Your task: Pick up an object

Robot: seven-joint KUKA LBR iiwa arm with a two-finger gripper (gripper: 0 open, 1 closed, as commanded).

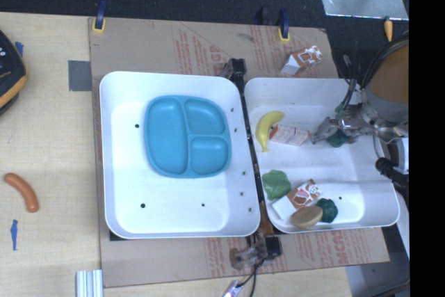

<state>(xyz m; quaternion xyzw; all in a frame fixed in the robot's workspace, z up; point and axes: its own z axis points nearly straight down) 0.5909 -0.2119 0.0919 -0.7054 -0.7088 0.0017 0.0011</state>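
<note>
Scanning from the left: sausage (pixel 21 192) lies loose on the bench, well outside both bins. Left bin (pixel 122 212) holds just the blue divided plate (pixel 188 135). None of that is near the tool.

Right bin (pixel 368 181) has the candidates. Banana (pixel 267 127) sits at the bin's left side, long axis roughly up-down in the view, curved. Touching its right flank is a small carton (pixel 289 135), lying flat. Lower down: green lump (pixel 277 184), a second carton (pixel 301 195), a tan round piece (pixel 306 216) and a dark green item (pixel 327 209), all clustered along the near wall.

Gripper (pixel 336 132) is at the bin's right side, low over the floor. A dark teal object (pixel 338 138) sits right at the fingertips, just below them. Can't tell whether it's actually between the fingers, or whether they're spread or closed; too small and cluttered there.

Key relation, my read: teal object is directly under the tool, so the move is down-and-close, no lateral travel. Flat carton is the next nearest, just left of the tool.
</note>
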